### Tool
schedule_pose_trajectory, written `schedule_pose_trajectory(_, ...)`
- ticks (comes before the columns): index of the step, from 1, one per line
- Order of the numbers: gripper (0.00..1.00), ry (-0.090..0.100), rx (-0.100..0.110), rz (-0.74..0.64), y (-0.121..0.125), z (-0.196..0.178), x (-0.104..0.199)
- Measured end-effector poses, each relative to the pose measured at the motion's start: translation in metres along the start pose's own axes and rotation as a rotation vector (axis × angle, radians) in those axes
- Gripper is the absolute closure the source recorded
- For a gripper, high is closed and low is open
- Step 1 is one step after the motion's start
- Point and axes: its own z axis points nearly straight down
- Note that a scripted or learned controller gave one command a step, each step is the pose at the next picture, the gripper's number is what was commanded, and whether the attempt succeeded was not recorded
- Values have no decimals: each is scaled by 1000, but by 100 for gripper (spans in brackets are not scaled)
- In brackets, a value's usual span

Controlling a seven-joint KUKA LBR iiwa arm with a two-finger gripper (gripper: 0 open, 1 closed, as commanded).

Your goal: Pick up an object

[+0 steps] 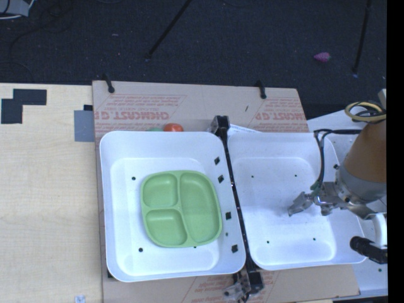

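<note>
green divided plate (181,208) lay flat in the left bin (120,163), untouched. gripper (304,202) hung low over the right bin (278,150), well apart from the plate, holding nothing; finger spread could not be determined. pick not yet begun

1. A cardboard sheet (189,106) beyond and left of the pincer (302,204) carries red print, upside down, twice; the words are too blurred to read for sure.
2. More red print, unreadable, marks the cardboard's near edge (208,289).
</note>
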Motion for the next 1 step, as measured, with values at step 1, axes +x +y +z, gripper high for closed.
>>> schedule_pose_trajectory(1,0,-2,-5,1,0,43,1)
